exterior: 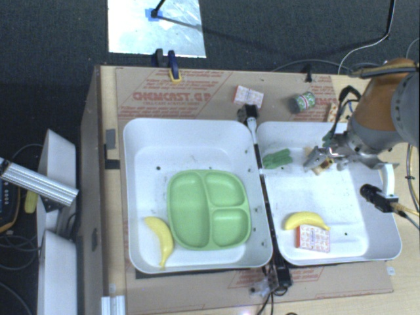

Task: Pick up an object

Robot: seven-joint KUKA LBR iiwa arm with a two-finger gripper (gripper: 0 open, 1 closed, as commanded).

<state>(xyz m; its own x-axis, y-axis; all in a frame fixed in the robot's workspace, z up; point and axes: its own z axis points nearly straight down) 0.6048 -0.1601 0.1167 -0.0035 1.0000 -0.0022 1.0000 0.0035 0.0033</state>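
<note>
Bench with a brown cardboard-like top (197,97) printed in red lettering, bearing two shallow white plastic bins with rounded corners, side by side. Left bin (141,143): one pale green plastic plate (209,209), glossy, rounded-square, divided into three compartments; one yellow banana (160,238), curved, smooth, lying just beside the plate's near-left edge. Right bin (384,241): one green bumpy oblong object (276,158) near the far-left corner, close to the dividing wall; one second yellow banana (305,220), arched, at the near side; one flat rectangular card or packet (312,239), red-and-white printed, touching that banana on its near side; one small tan object (319,168) at the far side, shape too small to tell. Arm: grey, rounded metal body with an orange band (374,107), entering from the right. Gripper (317,159): metallic, low over the far part of the right bin, directly at the small tan object; whether the claw is apart, together or clamped on anything cannot be told. On the bench beyond the bins: one small green-labelled can (304,101), cylindrical, on its side; one small white printed box (249,96).
</note>
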